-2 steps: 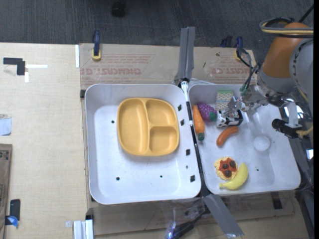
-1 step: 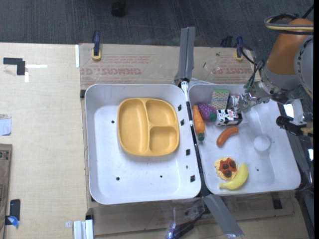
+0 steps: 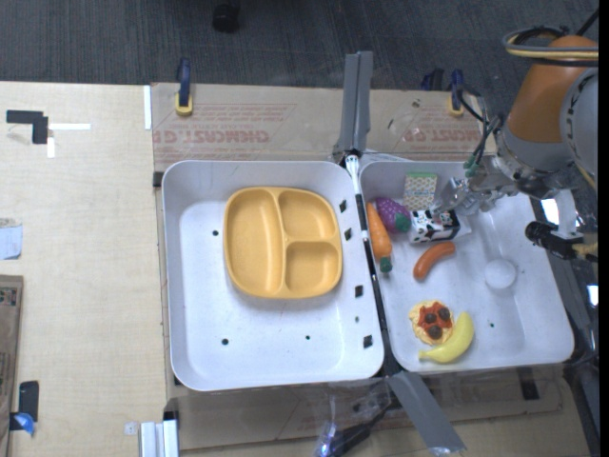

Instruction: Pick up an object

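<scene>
A pale wooden bench stands on dark carpet, with a brown cardboard sheet (image 3: 285,122) clamped under two shallow white bins set side by side. The right bin (image 3: 533,336) holds the loose things a pick could go for, and the likeliest target, judging by where the arm hangs, is a small black-and-white toy (image 3: 434,224) lying near the bin's upper middle. Just below it rests a red sausage (image 3: 434,259), tilted; to its left a purple grape bunch (image 3: 391,213) touches the top of an orange carrot (image 3: 381,237) that lies along the bin's left wall. Behind the toy a pale speckled sponge (image 3: 420,188) leans near the back wall. Toward the front sit a small pizza slice (image 3: 431,320) and a yellow banana (image 3: 454,342), touching each other, and a round clear piece (image 3: 500,274) lies apart on the right. The things seem scattered loosely so that each can be reached alone. The left bin (image 3: 190,284) bears a yellow divided plate (image 3: 283,241), lying flat and slightly turned. The gripper (image 3: 455,201) reaches in from the right, low over the right bin's back half, just beside the toy and perhaps touching it. How far it is open cannot be told from this slant, and no object is seen held by it.
</scene>
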### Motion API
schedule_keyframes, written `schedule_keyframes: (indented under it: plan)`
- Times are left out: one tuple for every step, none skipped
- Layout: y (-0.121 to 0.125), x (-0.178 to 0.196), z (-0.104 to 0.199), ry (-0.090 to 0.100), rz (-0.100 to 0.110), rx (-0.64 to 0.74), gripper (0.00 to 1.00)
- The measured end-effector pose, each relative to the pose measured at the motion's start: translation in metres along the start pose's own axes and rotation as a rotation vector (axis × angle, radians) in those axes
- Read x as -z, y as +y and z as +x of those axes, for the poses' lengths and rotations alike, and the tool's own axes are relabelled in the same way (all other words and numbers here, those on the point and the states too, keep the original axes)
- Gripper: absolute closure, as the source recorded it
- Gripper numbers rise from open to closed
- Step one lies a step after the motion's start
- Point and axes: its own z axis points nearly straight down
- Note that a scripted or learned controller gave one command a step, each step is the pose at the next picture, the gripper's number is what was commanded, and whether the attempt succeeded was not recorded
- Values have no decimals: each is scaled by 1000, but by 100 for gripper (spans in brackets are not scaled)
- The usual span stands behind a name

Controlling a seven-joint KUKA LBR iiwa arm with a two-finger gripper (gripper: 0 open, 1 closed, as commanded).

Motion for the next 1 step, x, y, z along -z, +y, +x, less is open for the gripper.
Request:
schedule_keyframes:
  plan:
    - [-11, -11, 23, -25, -44, 49, 0]
